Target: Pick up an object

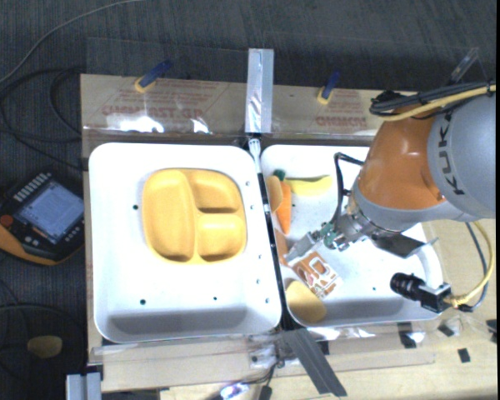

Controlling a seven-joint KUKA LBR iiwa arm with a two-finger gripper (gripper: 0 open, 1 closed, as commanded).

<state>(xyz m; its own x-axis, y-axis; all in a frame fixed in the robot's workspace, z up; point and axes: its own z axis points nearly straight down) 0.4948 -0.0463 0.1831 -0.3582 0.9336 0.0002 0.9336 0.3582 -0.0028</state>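
Jaws, their state impossible to tell here, hover just above a crinkly orange-printed snack packet in the right bin; probably light, slippery, best pinched across its middle.

Grey arm from the right; orange-banded wrist bent down-left; gripper low.

1. I see the surface as a tan board lying over dark carpet.
2. Two shallow white bins sit on it side by side, touching: the left bin and the right bin.
3. Clear plastic sheeting covers the far strip of the surface, held by clips.
4. A handheld controller lies on the carpet, left of the surface.
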